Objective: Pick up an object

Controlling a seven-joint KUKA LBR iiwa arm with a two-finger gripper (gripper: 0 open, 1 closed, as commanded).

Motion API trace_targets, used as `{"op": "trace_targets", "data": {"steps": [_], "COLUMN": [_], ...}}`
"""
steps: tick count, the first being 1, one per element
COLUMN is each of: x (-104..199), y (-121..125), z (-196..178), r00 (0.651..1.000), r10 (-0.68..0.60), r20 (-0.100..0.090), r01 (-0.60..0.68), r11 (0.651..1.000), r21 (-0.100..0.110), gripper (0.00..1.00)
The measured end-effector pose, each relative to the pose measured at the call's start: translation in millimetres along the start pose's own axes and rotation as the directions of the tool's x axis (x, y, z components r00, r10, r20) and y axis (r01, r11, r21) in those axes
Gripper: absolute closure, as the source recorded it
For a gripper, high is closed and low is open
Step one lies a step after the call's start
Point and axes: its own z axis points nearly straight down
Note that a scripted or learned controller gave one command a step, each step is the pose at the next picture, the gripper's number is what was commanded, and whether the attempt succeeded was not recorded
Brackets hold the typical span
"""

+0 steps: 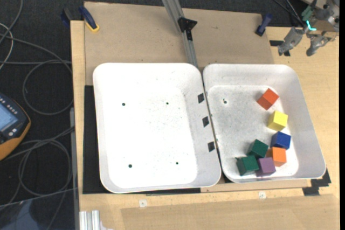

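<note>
- White bins sit side by side on the tan surface [237, 51]; you see the left bin [108, 116] and the right bin [237, 116] touching along their inner walls.
- Note the end effector [299, 46] at the upper right, above the bare surface and outside the far right corner of the right bin.
- Observe that its two fingers [284, 46] are spread apart, with nothing between them; the end effector is released.
- Locate all blocks in the right bin, along its right side and near corner.
- Find the orange-red block [267, 98] farthest from you, tilted as a diamond, standing apart from the others.
- Find the yellow block [277, 120] just below it, and the blue block [281, 140] just beside the yellow one, nearer to you.
- Find the orange block [278, 155] touching the blue block's near side.
- Find the purple block [266, 166] beside the orange block, toward the bin's near wall.
- Find two dark green blocks: one green block [259, 147] left of the blue one, and a second green block [248, 164] touching the purple block's left side.
- Note a grey metal rail [170, 2] running down at a slant from the top edge to the gap between the bins.
- Note blue clamps [89, 19] at the far corners of the surface and cables [32, 67] on the dark floor at the left.
</note>
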Motion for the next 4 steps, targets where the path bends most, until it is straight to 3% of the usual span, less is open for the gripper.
{"op": "trace_targets", "data": {"steps": [1,4], "x": [0.4,-0.8], "y": [0.7,-0.9], "z": [-3.2,160.5], "r00": [1.0,1.0], "r10": [-0.002,-0.001], "r20": [0.002,0.0], "r01": [0.002,0.001], "r11": [1.0,1.0], "r21": [-0.004,0.002], "gripper": [0.0,0.0]}}
